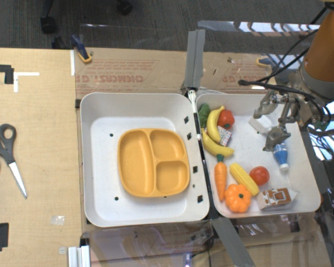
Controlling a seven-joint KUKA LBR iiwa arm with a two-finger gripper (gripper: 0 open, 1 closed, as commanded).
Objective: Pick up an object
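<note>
The claw [278, 128], its grip impossible to tell, is hovering near the right bin's far edge above a light, slippery tube [281, 157], best pinched mid-body.

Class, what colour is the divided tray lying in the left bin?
Yellow-orange all over; the divided tray shows plainly in the camera view.

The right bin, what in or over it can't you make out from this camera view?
- Gripper: whether its jaws are open or shut; metal parts overlap.
- Blue-and-white tube: its upper end, hidden under the gripper.
- Green item: mostly covered by the bananas.
- Small carton: print too small to read.
- Arm: cut off by the right edge.
</note>
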